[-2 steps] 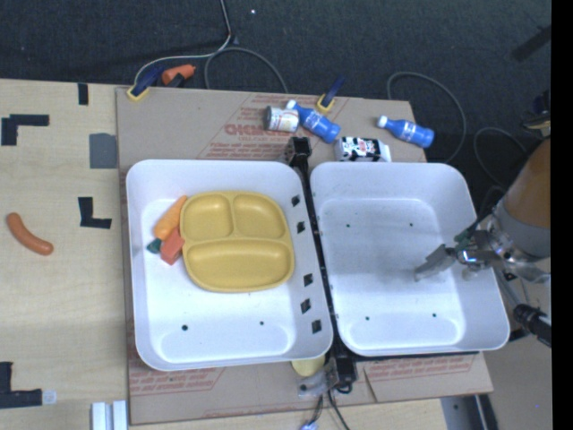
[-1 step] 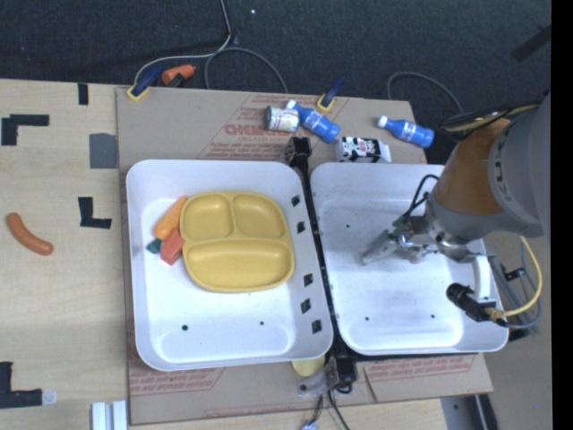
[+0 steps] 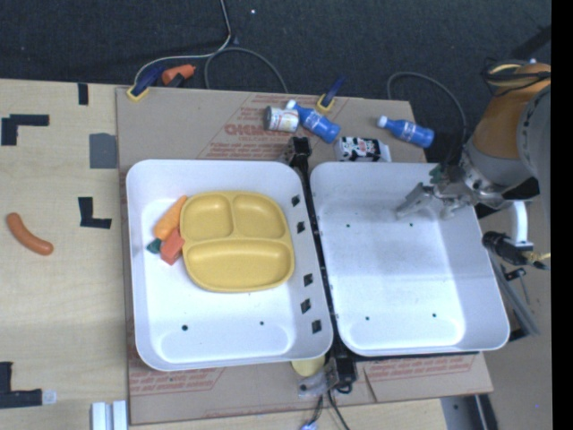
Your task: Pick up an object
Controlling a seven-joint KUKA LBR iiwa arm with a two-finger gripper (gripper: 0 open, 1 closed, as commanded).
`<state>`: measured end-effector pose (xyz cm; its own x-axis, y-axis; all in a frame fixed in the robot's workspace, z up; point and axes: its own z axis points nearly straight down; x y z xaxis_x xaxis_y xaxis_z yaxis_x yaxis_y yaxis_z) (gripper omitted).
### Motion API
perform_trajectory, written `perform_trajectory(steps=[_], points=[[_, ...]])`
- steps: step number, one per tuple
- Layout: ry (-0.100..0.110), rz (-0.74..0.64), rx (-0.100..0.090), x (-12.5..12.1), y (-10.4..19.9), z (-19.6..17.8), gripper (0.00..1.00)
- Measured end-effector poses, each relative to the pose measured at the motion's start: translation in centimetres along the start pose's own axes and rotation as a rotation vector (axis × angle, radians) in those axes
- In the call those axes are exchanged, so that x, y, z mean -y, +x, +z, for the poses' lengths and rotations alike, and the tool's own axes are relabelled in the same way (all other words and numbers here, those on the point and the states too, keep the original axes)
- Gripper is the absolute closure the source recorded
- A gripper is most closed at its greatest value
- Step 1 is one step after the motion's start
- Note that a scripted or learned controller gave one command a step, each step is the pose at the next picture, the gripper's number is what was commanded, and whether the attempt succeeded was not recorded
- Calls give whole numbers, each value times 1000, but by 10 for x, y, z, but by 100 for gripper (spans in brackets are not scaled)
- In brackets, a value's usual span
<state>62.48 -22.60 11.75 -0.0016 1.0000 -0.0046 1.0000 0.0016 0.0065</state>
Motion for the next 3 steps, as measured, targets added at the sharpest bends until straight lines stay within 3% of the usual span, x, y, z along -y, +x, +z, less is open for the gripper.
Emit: perform_trajectory(steps=[1, 2, 3], points=[[2, -3, -1, 69, 87, 31, 0], [2, 5, 1, 33, 0, -3, 0], [2, 2, -1, 143, 57, 31, 0]])
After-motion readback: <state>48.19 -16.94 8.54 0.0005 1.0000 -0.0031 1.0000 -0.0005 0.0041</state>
